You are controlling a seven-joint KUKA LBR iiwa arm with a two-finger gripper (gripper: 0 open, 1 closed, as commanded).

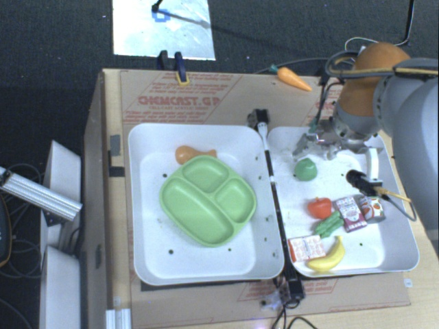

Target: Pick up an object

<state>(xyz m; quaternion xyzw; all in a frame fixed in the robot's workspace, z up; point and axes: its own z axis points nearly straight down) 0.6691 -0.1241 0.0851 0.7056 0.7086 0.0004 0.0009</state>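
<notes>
Camera view: tool above green ball, beside tomato.

a robot lab: bench with twin white bins (toy food inside), dark carpet, loose cables.

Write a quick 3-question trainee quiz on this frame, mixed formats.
1. True or false: the light green three-compartment plastic plate lies in the right white bin.
2. Multiple choice: which thing lies closest below the metal two-finger gripper? A) yellow toy banana B) round green ball C) orange toy carrot
3. Fill in: the orange rounded toy touching the plate's far rim lies in the ___ white bin.

Key: 1 false, the plate is in the left bin. 2 B; the carrot lies on the bench outside both bins. 3 left.
</notes>
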